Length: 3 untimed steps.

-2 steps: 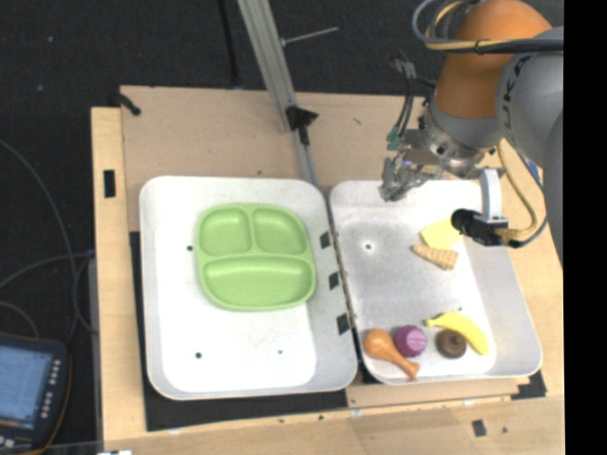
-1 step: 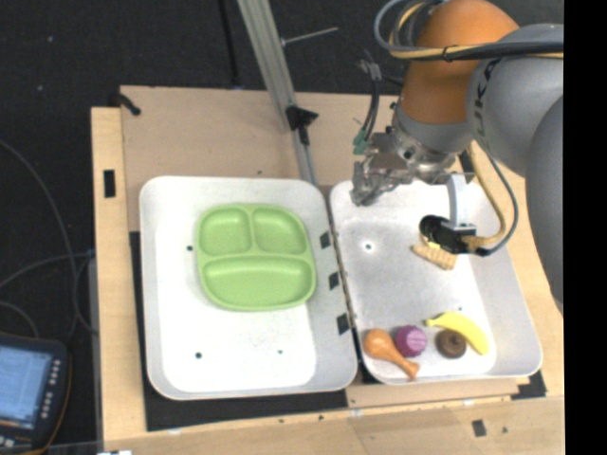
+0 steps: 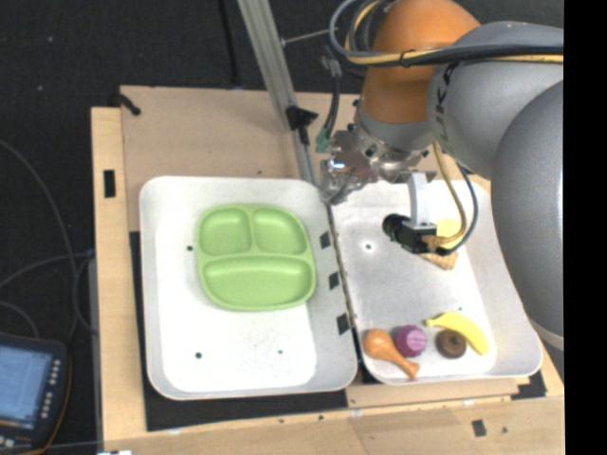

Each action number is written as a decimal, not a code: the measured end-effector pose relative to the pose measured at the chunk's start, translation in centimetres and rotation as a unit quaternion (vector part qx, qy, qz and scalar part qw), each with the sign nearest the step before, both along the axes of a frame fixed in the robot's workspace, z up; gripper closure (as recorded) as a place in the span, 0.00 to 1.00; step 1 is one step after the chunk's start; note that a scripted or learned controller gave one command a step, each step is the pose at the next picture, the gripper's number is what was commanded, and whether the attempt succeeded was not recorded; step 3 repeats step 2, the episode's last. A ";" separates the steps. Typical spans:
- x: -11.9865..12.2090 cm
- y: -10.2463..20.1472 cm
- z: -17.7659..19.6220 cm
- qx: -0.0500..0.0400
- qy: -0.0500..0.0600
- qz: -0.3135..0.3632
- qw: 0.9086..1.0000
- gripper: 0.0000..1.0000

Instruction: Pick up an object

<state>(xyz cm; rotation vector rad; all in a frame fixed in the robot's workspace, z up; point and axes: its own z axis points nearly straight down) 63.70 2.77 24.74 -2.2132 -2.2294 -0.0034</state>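
Pick task: grasp not yet made, nothing lifted
End effector (image 3: 340, 176) at rt bin's (image 3: 398, 287) far left corner, grip state can't tell; banana (image 3: 462, 330), donut (image 3: 451, 344), purple pc (image 3: 411, 339), orange pc (image 3: 387, 347) lie along near edge, well apart

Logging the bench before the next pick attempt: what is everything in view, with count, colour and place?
left bin: one, white, bench's left
right bin: one, white, beside it
divided plate: one, green, left bin
banana: one, yellow, right bin, near edge
ring toy: one, brown, beside banana
round toy: one, purple, left of ring toy
pear-shaped toy: one, orange, row's left end
arm: one, grey and orange, from right
gripper: one, metallic, above right bin's far-left corner
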 end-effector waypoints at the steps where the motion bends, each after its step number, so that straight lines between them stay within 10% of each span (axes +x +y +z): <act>1: -2.3 4.7 -0.1 0.000 0.001 0.000 1.000 1.00; 2: -2.3 4.3 -0.1 -0.001 0.001 -0.003 1.000 0.00; 3: -2.3 4.3 -0.1 -0.001 0.001 -0.003 1.000 0.00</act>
